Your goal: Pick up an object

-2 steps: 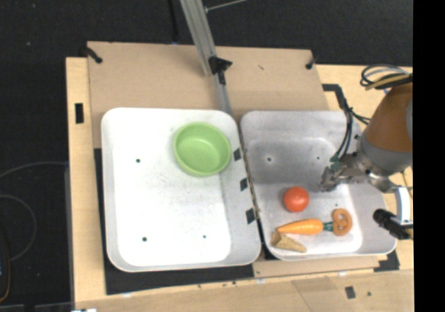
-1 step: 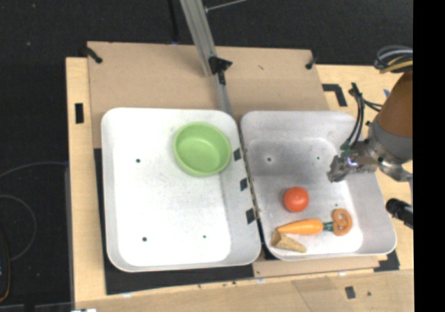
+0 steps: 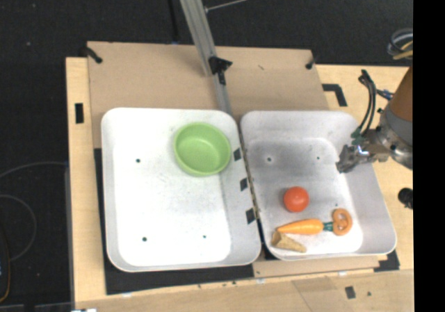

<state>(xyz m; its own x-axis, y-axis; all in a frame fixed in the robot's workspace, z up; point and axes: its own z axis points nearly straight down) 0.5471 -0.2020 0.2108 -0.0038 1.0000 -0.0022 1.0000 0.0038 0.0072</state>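
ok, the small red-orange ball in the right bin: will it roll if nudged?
Likely yes: the small red-orange ball looks round and lies free on the flat floor of the right white bin, touching nothing. Its smooth curve could slip from a two-finger pinch.

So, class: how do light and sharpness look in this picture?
Camera view: even light, soft all over; the right bin has a grey shadowed patch on its floor; the green bowl is shaded inside; the gripper looks blurry.
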